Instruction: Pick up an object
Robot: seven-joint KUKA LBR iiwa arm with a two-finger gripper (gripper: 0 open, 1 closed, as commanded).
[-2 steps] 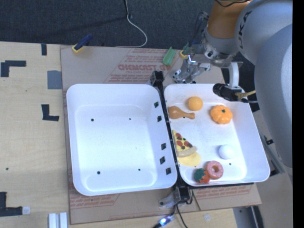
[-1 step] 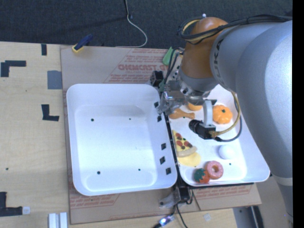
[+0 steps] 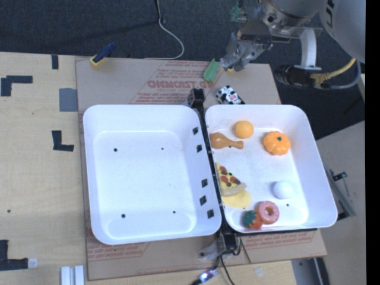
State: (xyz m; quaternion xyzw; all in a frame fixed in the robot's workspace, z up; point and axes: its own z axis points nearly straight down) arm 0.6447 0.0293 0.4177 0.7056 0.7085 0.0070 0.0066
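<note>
- Gripper [image 3: 233,62] is up top, past the far edge of the right bin [image 3: 313,153], hanging over the cardboard sheet [image 3: 148,82] w/ the red lettering.
- We see a green object [image 3: 211,70] right at the fingertips, tilted. Looks pinched between them, so we'd say the fingers are closed on it, tho the angle isn't great.
- Just below that, a small black & white toy [image 3: 228,95] sits on the cardboard, touching the right bin's far rim.
- Inside the right bin: orange ball [image 3: 243,129], drumstick [image 3: 226,141] beside it, little pumpkin [image 3: 276,143] near the right wall.
- Further down: pizza slice [image 3: 229,180] by the divider, yellow piece [image 3: 237,199] under it, white ball [image 3: 282,189], pink donut [image 3: 268,212] + a strawberry [image 3: 250,219] at the near edge.
- Left bin [image 3: 142,171] has just its black dots.
- Blue/yellow bit [image 3: 103,53] lies at the cardboard's far left corner.
</note>
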